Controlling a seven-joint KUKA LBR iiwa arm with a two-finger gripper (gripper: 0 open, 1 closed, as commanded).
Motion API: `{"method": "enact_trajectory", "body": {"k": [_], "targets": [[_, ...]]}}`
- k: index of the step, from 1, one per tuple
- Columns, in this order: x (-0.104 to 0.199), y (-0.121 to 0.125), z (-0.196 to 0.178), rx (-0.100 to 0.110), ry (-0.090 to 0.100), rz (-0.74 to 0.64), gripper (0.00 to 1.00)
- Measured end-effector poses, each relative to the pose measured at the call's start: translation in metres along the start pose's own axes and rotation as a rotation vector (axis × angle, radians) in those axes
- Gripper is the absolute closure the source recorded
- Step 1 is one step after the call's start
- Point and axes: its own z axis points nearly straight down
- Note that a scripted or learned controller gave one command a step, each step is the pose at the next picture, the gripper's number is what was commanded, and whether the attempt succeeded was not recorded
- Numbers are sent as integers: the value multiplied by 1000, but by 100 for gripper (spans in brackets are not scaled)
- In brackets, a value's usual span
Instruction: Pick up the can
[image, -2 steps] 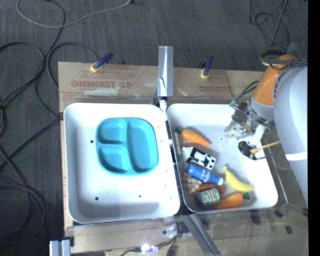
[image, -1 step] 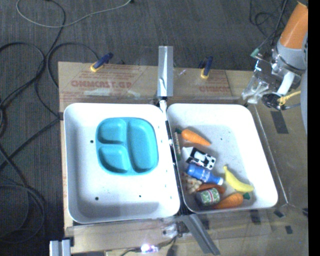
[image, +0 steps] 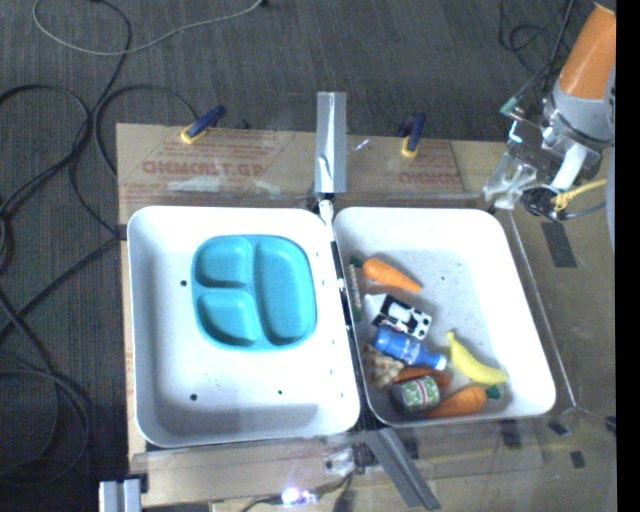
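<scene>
The can (image: 416, 394), small with a dark green and red label, lies near the front wall of the right bin (image: 520, 300). It is wedged between an orange carrot (image: 461, 402) on its right and a blue bottle (image: 408, 350) just behind it. My gripper (image: 522, 190) hangs beyond the right bin's far right corner, well away from the can, with nothing visibly in it.
The right bin also holds a second carrot (image: 390, 273), a black-and-white box (image: 403, 318), a banana (image: 472, 365) and a brownish item (image: 380, 372). A blue divided plate (image: 256, 290) lies in the left bin (image: 160, 380). Clamps and cables sit behind the bins.
</scene>
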Motion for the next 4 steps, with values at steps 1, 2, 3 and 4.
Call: {"method": "enact_trajectory", "body": {"k": [1,2,3,4], "targets": [[4,-28,185,1,4,-41,100],[4,-28,185,2,4,-40,0],[32,-21,193,9,-13,-57,0],[14,-70,192,-11,8,-21,0]]}}
